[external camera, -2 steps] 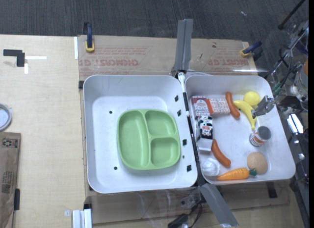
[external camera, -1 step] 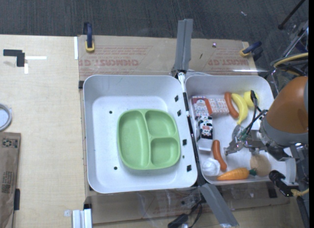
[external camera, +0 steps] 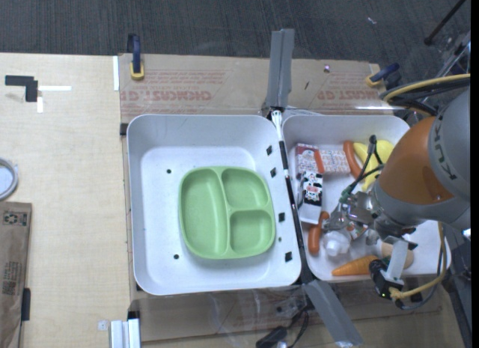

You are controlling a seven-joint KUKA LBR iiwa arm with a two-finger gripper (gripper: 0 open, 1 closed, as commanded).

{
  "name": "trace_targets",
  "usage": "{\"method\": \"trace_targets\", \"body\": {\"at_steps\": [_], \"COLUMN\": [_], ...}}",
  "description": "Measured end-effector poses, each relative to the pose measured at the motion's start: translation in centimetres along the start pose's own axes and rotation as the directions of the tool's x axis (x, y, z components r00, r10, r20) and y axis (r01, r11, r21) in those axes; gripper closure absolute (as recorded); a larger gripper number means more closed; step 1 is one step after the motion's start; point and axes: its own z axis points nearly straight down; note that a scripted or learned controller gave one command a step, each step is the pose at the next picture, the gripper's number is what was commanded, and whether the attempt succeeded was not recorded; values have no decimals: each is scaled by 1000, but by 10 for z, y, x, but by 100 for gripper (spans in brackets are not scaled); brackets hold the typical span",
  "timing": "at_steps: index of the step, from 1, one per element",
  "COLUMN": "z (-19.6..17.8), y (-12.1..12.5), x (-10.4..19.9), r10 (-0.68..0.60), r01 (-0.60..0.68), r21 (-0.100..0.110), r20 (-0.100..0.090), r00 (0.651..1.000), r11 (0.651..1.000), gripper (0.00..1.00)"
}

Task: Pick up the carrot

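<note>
On the worktop [external camera: 60, 189], the left bin [external camera: 142, 189] holds a green divided plate [external camera: 227, 212]. In the right bin [external camera: 314, 268], a small printed carton [external camera: 308, 163] lies near the divider. The hand [external camera: 346, 219] hangs low over a clutter of small things at the bin's middle; how far it is open cannot be told, nor whether it grips anything. The carrot [external camera: 352, 267] lies just below the hand at the bin's near edge, its right end hidden behind the arm [external camera: 419, 167].

The arm's tool [external camera: 338, 221] hangs in the right bin [external camera: 329, 126], just above the carrot [external camera: 352, 267].
</note>
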Motion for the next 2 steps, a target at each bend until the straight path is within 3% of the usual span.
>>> {"method": "trace_targets", "body": {"at_steps": [1,2], "z": [-8,-100], "y": [0,-25], "x": [-1,71], "r10": [3,186], "r01": [-3,-186], "r21": [2,-1], "r20": [1,2], "r00": [1000,983], "r11": [1000,983], "gripper": [100,100]}}
